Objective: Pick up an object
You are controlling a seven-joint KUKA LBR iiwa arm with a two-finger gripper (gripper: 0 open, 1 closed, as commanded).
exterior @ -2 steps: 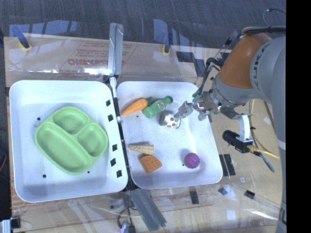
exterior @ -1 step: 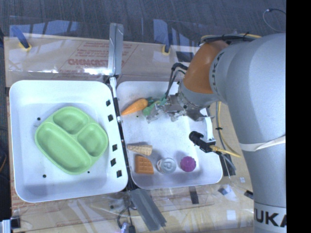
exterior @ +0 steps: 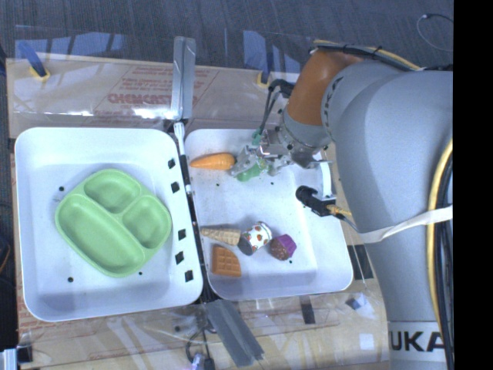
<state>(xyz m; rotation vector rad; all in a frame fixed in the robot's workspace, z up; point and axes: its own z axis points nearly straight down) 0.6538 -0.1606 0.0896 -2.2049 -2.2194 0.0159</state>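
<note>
1. My claw (exterior: 257,160) sits low over the far part of the right bin (exterior: 327,272), its metal fingers pointing left. A small green object (exterior: 248,173) lies right at the fingertips, but I cannot tell whether the fingers are clenched on it or merely beside it.
2. Just to the left of the claw, an orange toy carrot (exterior: 212,161) lies on the bin floor, near the far left corner, its tip pointing left.
3. Behind the claw, my wrist rises to the orange band (exterior: 312,89), and the grey arm (exterior: 393,145) fills the right side of the scene.
4. Nearer in the same bin lies an ice-cream cone toy (exterior: 225,235), its cone pointing left. Touching its right end is a round white and dark piece (exterior: 257,237), and a small purple object (exterior: 283,247) rests just right of that.
5. A waffle-like orange square (exterior: 226,263) lies near the cone, toward the bin's near wall.
6. The left bin (exterior: 38,149) holds a light green divided plate (exterior: 113,220) with three compartments, well apart from my claw.
</note>
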